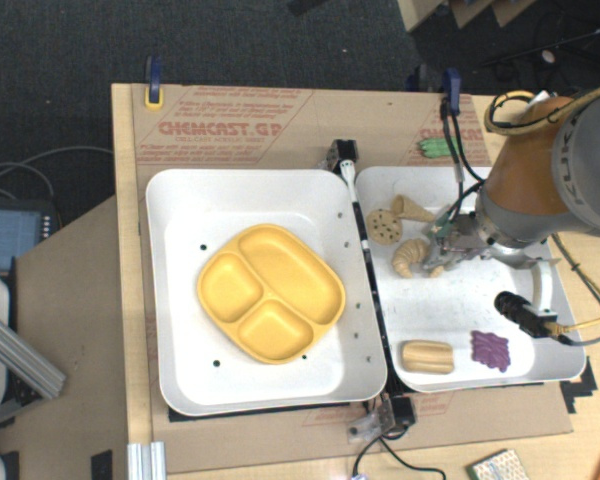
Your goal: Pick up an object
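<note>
Gripper (442, 253) low over the toy pastries in the right-hand bin; whether it is wide, narrow or gripping cannot be told.

At lower right lie a tan plastic bread loaf (427, 357) and a purple rubbery grape bunch (490, 350); at frame centre, a glossy yellow three-compartment plate (270, 291). Further up, the curved tan plastic croissant (411, 257) sits just beside the gripper: probably light, stiff and slick, best pinched across its thick middle. Beyond are a speckled brown cookie (384, 226) and a tan cone-like piece (412, 208).

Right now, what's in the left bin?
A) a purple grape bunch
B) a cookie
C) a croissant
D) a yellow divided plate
D: the yellow plate lies in the left bin; the grapes, cookie and croissant are in the right bin.
</note>
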`<state>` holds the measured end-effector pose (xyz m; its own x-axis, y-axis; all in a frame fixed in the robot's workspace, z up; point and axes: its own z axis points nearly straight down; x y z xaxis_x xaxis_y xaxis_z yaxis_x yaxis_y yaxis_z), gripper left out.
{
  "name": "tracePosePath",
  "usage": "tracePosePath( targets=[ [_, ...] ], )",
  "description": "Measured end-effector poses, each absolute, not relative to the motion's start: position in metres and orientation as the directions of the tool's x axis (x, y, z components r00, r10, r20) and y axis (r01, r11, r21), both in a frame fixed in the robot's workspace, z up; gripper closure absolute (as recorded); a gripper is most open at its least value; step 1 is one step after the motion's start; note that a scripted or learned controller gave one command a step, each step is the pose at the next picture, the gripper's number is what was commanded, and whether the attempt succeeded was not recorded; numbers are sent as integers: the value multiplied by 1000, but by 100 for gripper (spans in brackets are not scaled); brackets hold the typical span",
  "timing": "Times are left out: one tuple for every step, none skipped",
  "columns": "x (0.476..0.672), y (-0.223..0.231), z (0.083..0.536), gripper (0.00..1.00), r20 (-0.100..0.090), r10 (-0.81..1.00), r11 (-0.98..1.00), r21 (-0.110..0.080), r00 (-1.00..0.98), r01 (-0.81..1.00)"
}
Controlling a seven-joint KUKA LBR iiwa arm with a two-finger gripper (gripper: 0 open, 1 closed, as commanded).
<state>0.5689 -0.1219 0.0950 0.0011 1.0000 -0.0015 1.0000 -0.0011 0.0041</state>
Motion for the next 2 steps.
tracePosePath(
  targets=[
    [608, -65, 191, 100, 1, 1000, 8, 13, -8, 1000],
    [568, -25, 191, 100, 3, 1000, 4, -5, -4, 1000]
  ],
)
